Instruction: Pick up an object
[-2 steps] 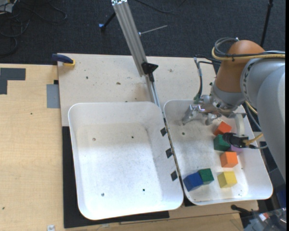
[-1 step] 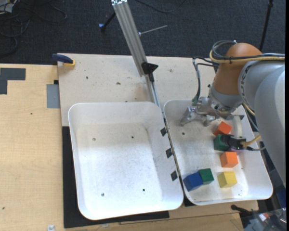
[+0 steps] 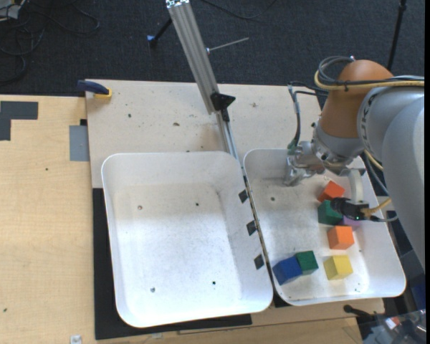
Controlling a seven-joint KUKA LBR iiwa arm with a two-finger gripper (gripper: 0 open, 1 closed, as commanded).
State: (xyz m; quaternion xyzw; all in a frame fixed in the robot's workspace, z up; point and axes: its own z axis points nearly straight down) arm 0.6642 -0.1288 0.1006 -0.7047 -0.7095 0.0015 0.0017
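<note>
The small metal hand [image 3: 299, 170] hangs low in the right white bin [image 3: 272, 213]; I cannot tell if it is apart or together. The little orange cube [image 3: 333, 190] sits just beside it. It looks light and hard. Pinch its flat sides.

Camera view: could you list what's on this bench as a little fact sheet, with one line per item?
arm: grey, orange band, reaching in from the right
gripper: over the back of the right bin, nothing seen between its fingers
left bin: white, shallow
right bin: white, holds the blocks
blue block: front of right bin, touching green block
yellow block: front right of that bin
orange blocks: one mid-right, one further back
dark green block: between the two orange ones
</note>
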